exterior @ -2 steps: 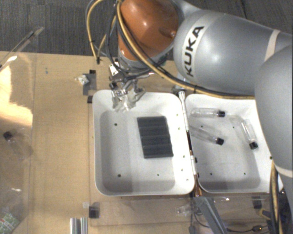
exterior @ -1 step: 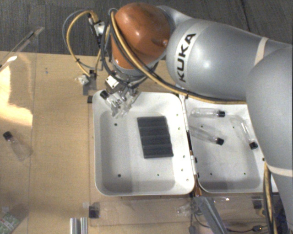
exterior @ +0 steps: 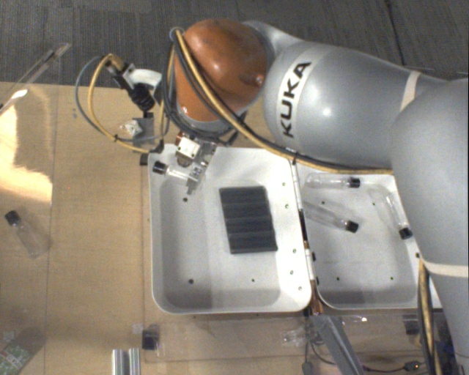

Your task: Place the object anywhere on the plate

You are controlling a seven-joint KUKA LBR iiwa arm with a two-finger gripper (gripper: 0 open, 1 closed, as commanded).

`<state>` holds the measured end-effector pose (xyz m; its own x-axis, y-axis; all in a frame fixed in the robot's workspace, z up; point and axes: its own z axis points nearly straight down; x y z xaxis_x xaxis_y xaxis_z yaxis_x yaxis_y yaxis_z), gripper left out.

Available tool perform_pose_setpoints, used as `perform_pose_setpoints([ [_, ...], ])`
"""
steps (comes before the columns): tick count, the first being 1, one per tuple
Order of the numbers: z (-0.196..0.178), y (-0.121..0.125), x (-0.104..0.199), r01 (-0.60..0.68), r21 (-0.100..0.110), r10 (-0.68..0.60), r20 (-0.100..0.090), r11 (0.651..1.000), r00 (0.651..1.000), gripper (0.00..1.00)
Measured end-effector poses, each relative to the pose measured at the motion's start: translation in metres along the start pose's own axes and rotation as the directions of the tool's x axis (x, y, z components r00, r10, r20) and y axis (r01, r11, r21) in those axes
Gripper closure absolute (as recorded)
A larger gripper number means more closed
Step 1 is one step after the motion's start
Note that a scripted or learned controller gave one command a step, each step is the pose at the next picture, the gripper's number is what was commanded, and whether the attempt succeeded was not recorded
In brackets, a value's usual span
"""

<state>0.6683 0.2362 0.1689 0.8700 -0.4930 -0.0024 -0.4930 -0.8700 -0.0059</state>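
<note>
Left bin [exterior: 158,256]: a ridged plate [exterior: 248,220], plus a capped tube [exterior: 170,171] at the gripper [exterior: 193,174] (its grip I cannot tell); right bin [exterior: 366,294]: three tubes [exterior: 330,217].

The scene is taken by a single camera fixed above the bench [exterior: 80,220], from which the left bin [exterior: 172,282] and the right bin [exterior: 366,286] are looked down on at a slant and from fairly near. Places are reckoned from the gripper [exterior: 192,174], seen high and left of centre: the left bin is spread below it, the right bin is set well off to its right, and bare bench is shown to its left. The arm [exterior: 344,95] is rendered very large above and right of the gripper, and a strip of dark floor [exterior: 73,22] is caught beyond it along the top.
</note>
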Motion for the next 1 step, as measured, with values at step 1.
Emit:
perform_pose_setpoints([
  [1,-0.0368,-0.0005,0.0000,0.298,0.000,-0.298,-0.001,0.954,0.954,1.00],
])
